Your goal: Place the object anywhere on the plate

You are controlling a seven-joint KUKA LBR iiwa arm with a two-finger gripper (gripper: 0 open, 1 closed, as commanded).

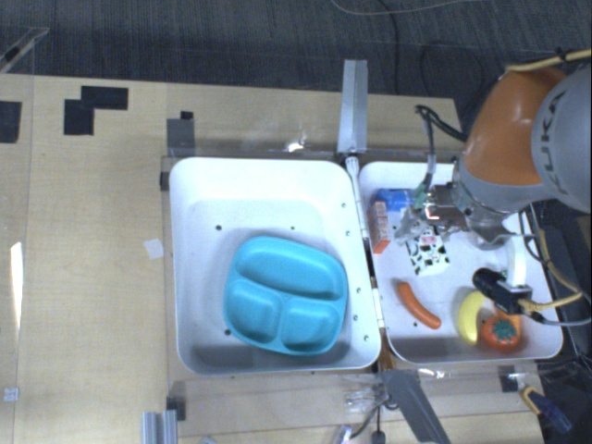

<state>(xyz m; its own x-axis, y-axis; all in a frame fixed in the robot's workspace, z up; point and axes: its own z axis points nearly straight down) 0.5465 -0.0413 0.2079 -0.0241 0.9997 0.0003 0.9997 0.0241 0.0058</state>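
The plate point(282, 294), blue with three compartments, lies in the left bin point(199, 248). We see the gripper point(421, 218) over the right bin point(546, 345), above a white black-spotted object point(428, 255); its grip we cannot tell. The can's point(380, 220) label is unreadable.

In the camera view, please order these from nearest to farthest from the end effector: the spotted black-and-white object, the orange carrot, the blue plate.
1. Spotted black-and-white object, just below the end effector in the right bin.
2. Orange carrot, lower in the same bin.
3. Blue plate, in the left bin.
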